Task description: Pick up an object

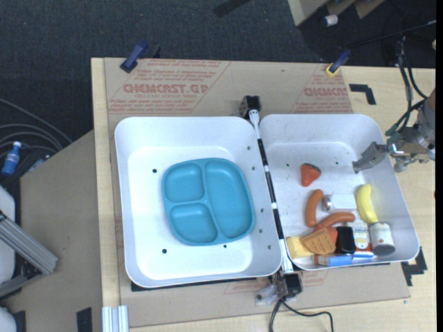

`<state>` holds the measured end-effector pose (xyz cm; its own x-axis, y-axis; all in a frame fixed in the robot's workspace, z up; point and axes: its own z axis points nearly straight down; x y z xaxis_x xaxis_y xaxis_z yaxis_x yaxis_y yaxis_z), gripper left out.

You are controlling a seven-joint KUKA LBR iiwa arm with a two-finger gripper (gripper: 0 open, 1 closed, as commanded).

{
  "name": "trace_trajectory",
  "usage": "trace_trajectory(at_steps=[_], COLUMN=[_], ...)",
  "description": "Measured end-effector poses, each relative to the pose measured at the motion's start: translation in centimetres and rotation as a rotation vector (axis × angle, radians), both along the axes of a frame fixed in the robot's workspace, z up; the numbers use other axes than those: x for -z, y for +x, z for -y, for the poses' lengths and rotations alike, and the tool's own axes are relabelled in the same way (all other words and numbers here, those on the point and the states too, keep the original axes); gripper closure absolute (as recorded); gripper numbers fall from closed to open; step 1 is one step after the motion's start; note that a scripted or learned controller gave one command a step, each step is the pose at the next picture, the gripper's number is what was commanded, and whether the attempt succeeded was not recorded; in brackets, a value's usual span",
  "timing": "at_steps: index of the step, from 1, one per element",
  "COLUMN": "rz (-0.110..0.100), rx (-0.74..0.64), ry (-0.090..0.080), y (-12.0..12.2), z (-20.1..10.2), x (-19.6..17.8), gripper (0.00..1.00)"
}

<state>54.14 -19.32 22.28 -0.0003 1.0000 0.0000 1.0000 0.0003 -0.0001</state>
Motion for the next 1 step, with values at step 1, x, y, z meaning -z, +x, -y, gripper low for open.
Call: trace_trajectory(at_steps=[1], rz=[-0.004], rx=[0.0], ry=[0.002], y=[4.86], z=[-2.55], x=[13.04], gripper=[0.0])
